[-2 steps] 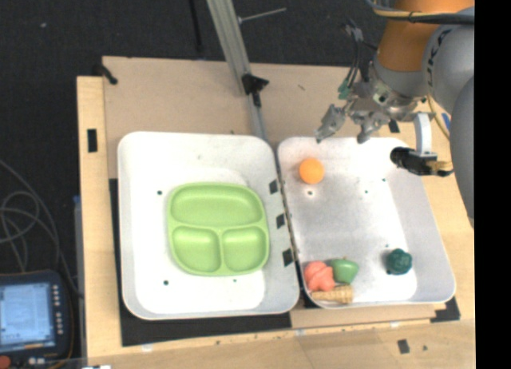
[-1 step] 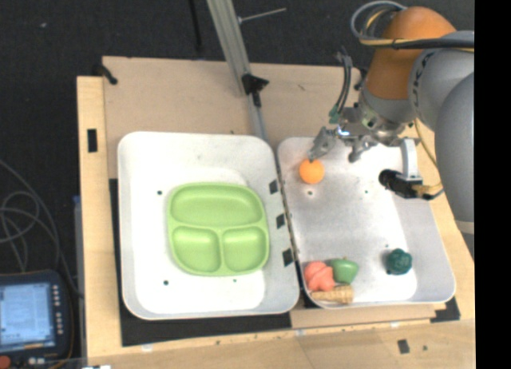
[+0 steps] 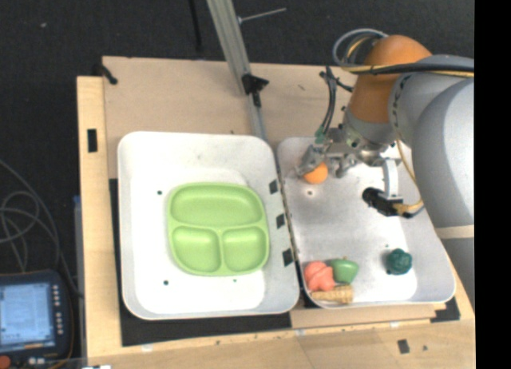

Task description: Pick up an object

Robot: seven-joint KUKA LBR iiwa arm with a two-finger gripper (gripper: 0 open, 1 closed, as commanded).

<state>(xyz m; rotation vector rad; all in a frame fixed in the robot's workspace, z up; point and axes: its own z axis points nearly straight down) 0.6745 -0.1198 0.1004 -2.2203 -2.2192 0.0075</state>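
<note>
Spotted a small orange ball point(image 3: 316, 174) in the far left corner of the right bin point(image 3: 363, 236), right at the tip of the gripper point(image 3: 326, 160). Looked touching, or very close to it. Could not tell the gripper wide or narrow, nor the ball truly caught or not. Could not tell the ball off the bin floor either. So judged the reach as done, the grab as maybe begun, and the lift as left to do. Saw more toys at the front of the same bin: a pink one point(image 3: 318, 275), a light green one point(image 3: 346, 268) just beside it, a tan one point(image 3: 338, 295) below them, and a dark green one point(image 3: 398, 261) well apart. Noted a green plate point(image 3: 217, 228) in the left bin point(image 3: 140, 200), well apart from the gripper.
</note>
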